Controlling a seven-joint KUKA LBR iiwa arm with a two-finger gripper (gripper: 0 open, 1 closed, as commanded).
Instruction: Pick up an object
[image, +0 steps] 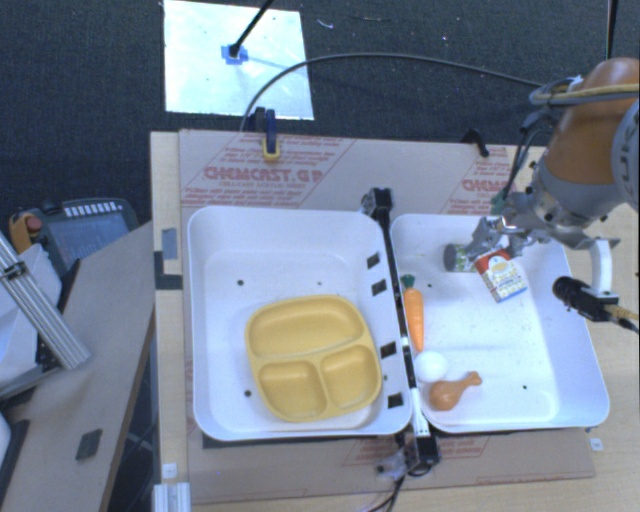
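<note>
A dark carpeted floor surrounds the bench (170, 300), which is topped by a cardboard sheet (300, 170) printed with red lettering, and two shallow white bins sit on it side by side. The left bin (215, 250) contains a yellow divided tray (313, 356) with three compartments. The right bin (560, 380) holds several toys: an orange carrot (412, 313) lying along its left wall, a white egg (431, 366) just below the carrot, and an orange chicken drumstick (453, 389) touching the egg's lower right side. The arm (590, 140) reaches in from the right, and its gripper (490, 240) hangs over the upper part of the right bin. A small white and red carton (502, 277) sits tilted directly beneath and just beside the gripper, with a greenish can-like object (457, 258) to the left. Whether the gripper is grasping anything cannot be told.
</note>
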